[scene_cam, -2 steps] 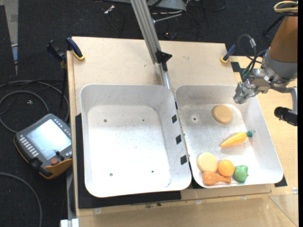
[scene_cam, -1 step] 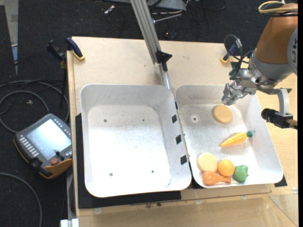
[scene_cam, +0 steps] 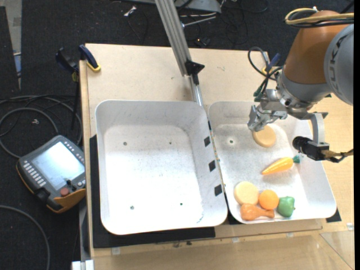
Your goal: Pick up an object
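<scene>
Tan disc [scene_cam: 266,136] is lying in the right bin [scene_cam: 320,193], toward its far side, and my gripper [scene_cam: 259,121] is hanging right over its near-left edge; whether its fingers are parted or closed I cannot tell. Closer to the front a carrot [scene_cam: 278,166], a pale round piece [scene_cam: 246,193], an orange ball [scene_cam: 268,199] and a green pepper [scene_cam: 286,206] are sitting

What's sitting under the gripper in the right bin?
A pale tan round piece lies under the gripper on the right bin's floor. The gripper covers its upper left edge, so contact there can't be judged.
</scene>
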### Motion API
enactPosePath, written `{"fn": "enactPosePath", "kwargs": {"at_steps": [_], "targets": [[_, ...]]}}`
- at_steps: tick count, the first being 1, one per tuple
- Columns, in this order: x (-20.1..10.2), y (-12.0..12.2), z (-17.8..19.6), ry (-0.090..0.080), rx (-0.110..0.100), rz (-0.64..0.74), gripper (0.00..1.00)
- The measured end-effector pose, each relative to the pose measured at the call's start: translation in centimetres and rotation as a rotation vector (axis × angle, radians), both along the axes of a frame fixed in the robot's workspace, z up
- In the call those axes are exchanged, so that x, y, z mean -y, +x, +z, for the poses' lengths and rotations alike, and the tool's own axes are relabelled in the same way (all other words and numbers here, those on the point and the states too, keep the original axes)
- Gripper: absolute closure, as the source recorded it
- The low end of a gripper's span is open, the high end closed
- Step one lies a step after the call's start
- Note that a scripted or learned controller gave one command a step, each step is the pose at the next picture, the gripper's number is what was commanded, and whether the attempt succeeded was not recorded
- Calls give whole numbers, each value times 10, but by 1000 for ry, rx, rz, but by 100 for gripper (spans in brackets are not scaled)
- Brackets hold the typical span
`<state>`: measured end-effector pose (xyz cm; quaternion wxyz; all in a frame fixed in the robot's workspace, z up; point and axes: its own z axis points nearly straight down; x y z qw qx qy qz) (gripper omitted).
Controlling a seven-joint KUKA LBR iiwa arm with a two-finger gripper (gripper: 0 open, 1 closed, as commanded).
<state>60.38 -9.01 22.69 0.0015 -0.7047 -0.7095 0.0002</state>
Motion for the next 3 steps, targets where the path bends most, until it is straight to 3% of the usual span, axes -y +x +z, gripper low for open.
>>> {"fn": "enactPosePath", "kwargs": {"at_steps": [1,3], "targets": [[-54,-26,-4,0,-1,1,100],[-146,-52,13,0,3,2,100]]}}
